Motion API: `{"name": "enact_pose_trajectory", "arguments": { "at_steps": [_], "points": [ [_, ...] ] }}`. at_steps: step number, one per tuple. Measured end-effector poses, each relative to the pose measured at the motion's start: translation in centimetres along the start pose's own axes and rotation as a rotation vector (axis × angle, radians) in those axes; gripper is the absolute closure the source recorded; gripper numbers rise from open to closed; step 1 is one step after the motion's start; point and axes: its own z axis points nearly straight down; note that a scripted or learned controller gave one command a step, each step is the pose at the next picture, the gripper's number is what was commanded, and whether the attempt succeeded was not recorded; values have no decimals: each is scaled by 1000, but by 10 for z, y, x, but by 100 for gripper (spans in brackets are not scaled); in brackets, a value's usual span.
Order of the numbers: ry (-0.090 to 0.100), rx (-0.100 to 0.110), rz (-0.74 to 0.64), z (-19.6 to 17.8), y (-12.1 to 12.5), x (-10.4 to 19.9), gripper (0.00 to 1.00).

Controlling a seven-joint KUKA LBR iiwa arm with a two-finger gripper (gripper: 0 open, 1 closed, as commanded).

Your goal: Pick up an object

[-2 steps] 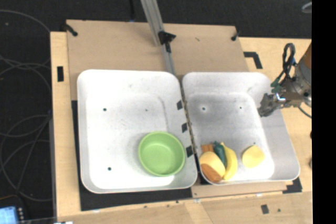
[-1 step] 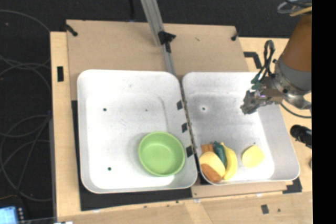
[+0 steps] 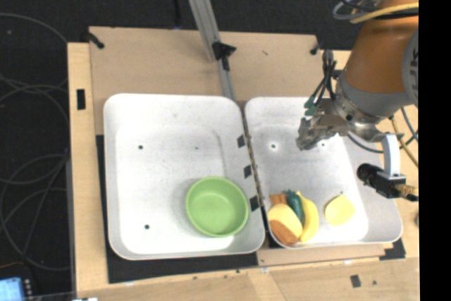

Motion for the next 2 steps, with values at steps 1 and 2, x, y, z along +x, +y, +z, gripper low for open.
{"name": "enact_pose_trajectory", "arguments": {
  "at_steps": [1,2],
  "points": [
    [-2,-3,2,14,24,42,100],
    [0,-4,-1,8,40,91,100]
  ]
}}
